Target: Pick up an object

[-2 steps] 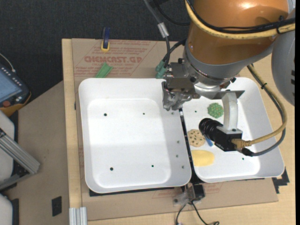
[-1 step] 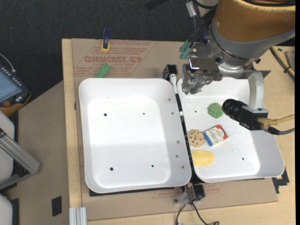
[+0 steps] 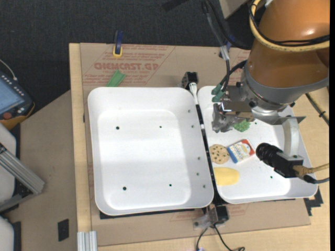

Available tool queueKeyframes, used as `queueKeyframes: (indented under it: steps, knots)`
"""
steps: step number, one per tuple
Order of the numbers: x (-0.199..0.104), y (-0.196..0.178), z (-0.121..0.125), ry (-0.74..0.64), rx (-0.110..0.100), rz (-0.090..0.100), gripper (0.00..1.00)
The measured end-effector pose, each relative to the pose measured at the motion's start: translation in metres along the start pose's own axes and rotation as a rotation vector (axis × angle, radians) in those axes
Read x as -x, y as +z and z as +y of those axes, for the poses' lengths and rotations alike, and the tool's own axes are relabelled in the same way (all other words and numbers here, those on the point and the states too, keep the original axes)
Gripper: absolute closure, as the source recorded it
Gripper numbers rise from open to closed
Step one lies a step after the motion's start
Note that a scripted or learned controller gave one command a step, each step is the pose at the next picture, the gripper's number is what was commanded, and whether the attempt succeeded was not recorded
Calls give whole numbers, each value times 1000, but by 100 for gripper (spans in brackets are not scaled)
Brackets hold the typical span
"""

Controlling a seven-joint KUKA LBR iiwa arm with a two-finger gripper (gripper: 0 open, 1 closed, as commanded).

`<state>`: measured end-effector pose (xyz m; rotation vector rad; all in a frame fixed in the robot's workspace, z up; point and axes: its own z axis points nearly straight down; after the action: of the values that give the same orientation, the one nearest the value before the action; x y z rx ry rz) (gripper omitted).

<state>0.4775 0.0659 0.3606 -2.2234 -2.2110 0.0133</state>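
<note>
Nearby, a round speckled cookie point(image 3: 218, 152) and smooth yellow wedge point(image 3: 226, 176) (hand point(image 3: 224, 123) grip unclear

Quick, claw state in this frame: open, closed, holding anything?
Claw: cannot be told; it sits low in the right bin beside a green item, nothing visibly between it.

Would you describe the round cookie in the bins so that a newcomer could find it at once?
Start at the right-hand white bin, the one under the grey and orange arm. Look along its left wall, below the gripper, for the cookie. It is a small tan disc with dark specks, lying between the red, white and blue packet to its right and the plain yellow piece below it.
</note>
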Motion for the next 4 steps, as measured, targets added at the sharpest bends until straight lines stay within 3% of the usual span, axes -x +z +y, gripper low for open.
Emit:
queueKeyframes:
  steps: [1,2,3,4]
  knots:
    - [41,20,2,0,6,1,100]
    - [7,-96,2,-10,26,5,100]
    - [-49,-110,0,-13,15,4,100]
    - [-65,-73,0,-8,4,1,100]
